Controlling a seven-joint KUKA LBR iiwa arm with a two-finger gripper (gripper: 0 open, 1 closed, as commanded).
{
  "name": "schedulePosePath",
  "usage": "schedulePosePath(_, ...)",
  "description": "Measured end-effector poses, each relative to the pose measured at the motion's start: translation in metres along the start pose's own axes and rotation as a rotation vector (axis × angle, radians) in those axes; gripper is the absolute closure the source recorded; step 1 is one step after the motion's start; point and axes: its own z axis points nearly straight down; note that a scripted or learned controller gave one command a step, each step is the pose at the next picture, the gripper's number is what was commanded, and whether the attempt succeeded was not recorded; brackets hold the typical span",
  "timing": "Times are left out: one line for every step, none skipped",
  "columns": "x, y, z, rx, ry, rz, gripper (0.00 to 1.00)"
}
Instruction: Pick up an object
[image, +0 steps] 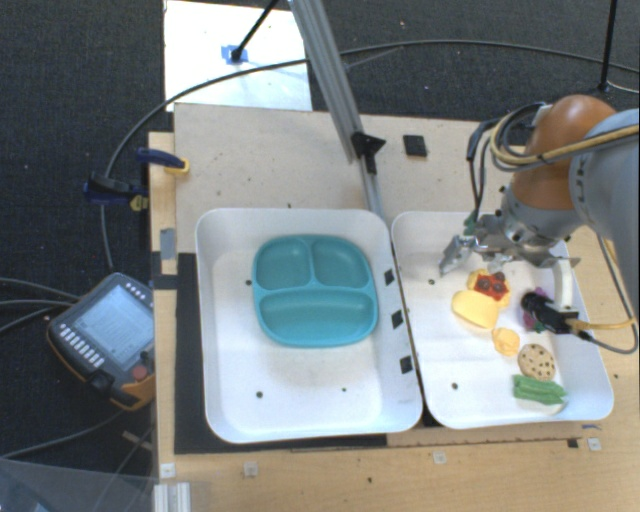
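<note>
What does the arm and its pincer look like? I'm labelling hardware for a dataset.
The arm is grey with a rounded orange band above the wrist. Yellow and black cables loop beside that band. The pincer is grey metal with thin fingers.

**A robot lab, by every sign**

The bench (300, 160) is a bare board set on dark carpet (70, 90), with black cables (110, 160) looping across the floor. A teach pendant (105, 335) with a lit screen lies at the bench's left side. Clamps (150, 175) grip the board's left edge. A grey metal pole (335, 85) rises at a slant from the board. Two white bins (230, 400) sit side by side, and the grey and orange arm (575, 140) leans in from the right.
</note>
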Motion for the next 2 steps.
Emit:
schedulePosePath(0.0,0.003,0.044,-0.01,-0.002,-0.002,0.0)
schedulePosePath(-0.002,0.007,0.028,-0.023,-0.006,-0.001,1.0)
